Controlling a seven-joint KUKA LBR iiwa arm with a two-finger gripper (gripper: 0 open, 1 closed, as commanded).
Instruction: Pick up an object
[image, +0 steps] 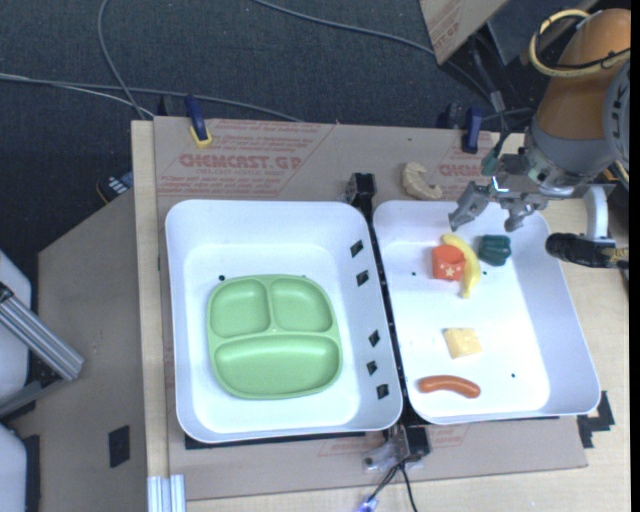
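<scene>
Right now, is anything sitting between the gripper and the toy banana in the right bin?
Nothing visible does. The gripper, fingers spread, hangs over the far end of the right bin, and the banana lies just below it in the view. The orange block touches the banana's left side, and the dark green piece lies to its right.

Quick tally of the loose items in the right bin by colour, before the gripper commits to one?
Yellow: 2, the banana and the cheese wedge
Red-orange: 2, the strawberry-like piece and the sausage
Dark green: 1, the small lump
Total: 5
</scene>
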